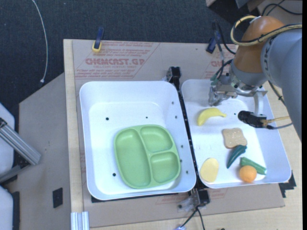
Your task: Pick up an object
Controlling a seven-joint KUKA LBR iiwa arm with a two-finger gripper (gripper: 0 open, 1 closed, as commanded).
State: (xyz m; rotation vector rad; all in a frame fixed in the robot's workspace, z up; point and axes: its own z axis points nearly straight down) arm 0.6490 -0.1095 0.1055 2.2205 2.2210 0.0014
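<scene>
My gripper [219, 97] hangs over the far end of the right bin [280, 150], just above and behind a yellow banana [210, 115]. Nothing shows between it and the banana, and they look slightly apart. Nearer the front of the same bin lie a slice of toast [234, 137], a dark green pepper [236, 155], an orange fruit with a green stem [248, 173] and a pale yellow oval piece [209, 169].
The left bin [91, 109] holds a green divided plate [146, 155]. A black clamp [173, 73] sits at the far end of the wall between the bins. Brown cardboard [115, 59] lies under both bins, with a blue-and-yellow clip [98, 40] at its far edge.
</scene>
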